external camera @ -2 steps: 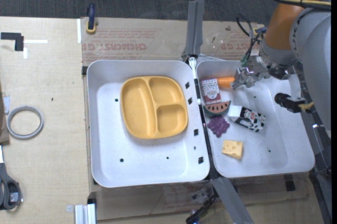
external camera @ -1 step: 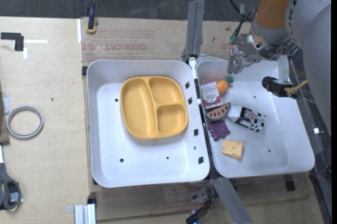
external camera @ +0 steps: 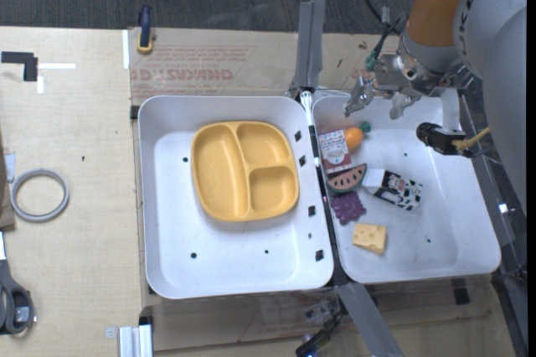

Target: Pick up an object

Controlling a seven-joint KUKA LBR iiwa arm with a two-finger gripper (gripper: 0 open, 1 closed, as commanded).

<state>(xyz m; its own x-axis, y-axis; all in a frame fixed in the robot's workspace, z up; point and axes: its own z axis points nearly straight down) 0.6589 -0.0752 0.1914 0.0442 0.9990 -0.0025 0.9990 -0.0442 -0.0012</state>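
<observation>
My gripper [external camera: 378,102] hangs open over the far edge of the right bin [external camera: 452,238], with nothing between its fingers. Below and left of it lie a small orange ball [external camera: 355,137] and a red-and-white carton [external camera: 332,147]. Further toward the front sit a watermelon slice [external camera: 346,178], a purple piece [external camera: 347,207], a black-and-white cow-patterned item [external camera: 396,188] and a yellow cheese wedge [external camera: 369,237]. All of these lie on the bin floor, apart from the gripper.
The left bin [external camera: 167,246] holds a yellow divided plate [external camera: 245,170]. A grey divider bar [external camera: 310,45] runs between the bins at the back. On the bench at left lie a grey ring [external camera: 38,194] and scissors [external camera: 15,309].
</observation>
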